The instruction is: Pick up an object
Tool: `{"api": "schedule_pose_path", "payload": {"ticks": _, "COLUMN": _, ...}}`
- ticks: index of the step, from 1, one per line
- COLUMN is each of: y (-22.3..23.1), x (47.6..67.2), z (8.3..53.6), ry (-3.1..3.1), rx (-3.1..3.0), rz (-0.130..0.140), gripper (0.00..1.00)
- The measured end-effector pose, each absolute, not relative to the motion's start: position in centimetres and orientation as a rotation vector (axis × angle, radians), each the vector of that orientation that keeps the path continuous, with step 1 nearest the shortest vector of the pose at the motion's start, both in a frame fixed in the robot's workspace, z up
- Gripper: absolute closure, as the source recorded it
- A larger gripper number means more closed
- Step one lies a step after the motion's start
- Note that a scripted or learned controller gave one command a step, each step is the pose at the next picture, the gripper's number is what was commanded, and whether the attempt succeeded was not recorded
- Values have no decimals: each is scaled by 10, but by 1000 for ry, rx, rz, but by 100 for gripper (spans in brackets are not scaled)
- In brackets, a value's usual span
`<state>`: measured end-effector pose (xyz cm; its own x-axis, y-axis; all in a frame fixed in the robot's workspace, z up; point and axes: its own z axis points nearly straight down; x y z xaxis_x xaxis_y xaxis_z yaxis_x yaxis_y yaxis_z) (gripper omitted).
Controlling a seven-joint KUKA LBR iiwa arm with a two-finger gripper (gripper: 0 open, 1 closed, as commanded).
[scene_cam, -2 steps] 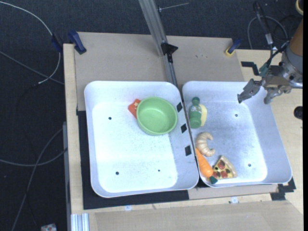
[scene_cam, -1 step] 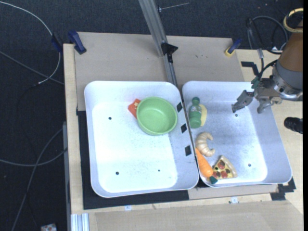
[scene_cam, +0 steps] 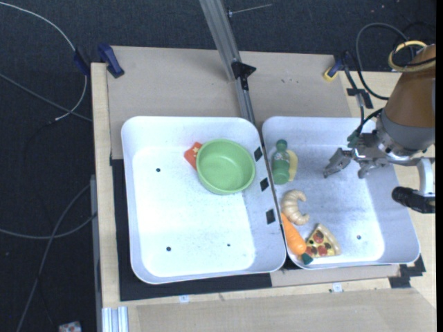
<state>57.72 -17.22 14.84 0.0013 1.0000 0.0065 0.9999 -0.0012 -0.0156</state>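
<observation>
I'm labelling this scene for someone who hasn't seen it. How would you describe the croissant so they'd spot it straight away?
Start at the right bin and look along its left wall. Partway down, below the green bottle and just above the carrot, lies the croissant. It is the pale tan, crescent-curved piece, unlike the straight orange carrot and the flat pizza slice beside it.

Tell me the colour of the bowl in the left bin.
The bowl is light green, seen in the camera view.
</observation>
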Motion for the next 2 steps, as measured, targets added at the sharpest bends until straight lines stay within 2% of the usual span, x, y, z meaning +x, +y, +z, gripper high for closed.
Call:
{"api": "schedule_pose_path", "payload": {"ticks": 1, "y": -171, "x": 575, "z": 94, "ry": -2208, "rx": -2211, "rz": 9, "gripper": 0}}
{"api": "schedule_pose_path", "payload": {"ticks": 2, "y": -171, "x": 578, "z": 111, "ry": -2214, "rx": -2216, "rz": -1, "gripper": 100}}
